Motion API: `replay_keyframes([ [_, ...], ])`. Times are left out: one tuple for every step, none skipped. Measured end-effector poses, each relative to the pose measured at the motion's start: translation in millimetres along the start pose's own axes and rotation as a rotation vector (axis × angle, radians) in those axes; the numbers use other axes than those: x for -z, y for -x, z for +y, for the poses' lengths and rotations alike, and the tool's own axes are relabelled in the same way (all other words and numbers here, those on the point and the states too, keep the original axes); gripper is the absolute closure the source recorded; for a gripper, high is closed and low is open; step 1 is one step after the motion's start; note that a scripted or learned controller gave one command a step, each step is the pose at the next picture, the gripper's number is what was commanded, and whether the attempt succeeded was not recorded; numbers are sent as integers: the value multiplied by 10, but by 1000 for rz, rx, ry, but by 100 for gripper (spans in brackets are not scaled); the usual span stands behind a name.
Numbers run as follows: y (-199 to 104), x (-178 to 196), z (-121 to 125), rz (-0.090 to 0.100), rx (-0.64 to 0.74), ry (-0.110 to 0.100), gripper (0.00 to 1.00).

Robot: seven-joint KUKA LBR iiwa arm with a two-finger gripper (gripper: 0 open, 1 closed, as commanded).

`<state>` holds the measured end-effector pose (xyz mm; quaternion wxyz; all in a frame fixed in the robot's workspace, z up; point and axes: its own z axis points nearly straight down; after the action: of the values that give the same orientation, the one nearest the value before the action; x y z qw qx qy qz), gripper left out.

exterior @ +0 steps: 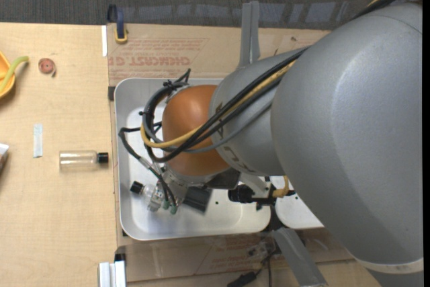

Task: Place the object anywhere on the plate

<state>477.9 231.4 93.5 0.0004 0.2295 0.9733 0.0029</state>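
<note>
My grey arm with its orange band reaches from the right and covers most of both bins. The gripper hangs low over the front left part of the left white bin, with cables looped around the wrist. A small black object lies just right of the gripper, and another small dark piece just left of it. A white rounded edge that looks like the plate shows under the arm at the front of the right side. Whatever lies directly under the gripper is hidden.
On the wooden bench left of the bins lie a clear bottle with a black cap, a white strip, a small red disc and a yellow item at the edge. Cardboard lies behind the left bin.
</note>
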Motion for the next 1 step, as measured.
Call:
replay_keyframes([
  [-1, 4, 55, 7, -411, 0, 100],
])
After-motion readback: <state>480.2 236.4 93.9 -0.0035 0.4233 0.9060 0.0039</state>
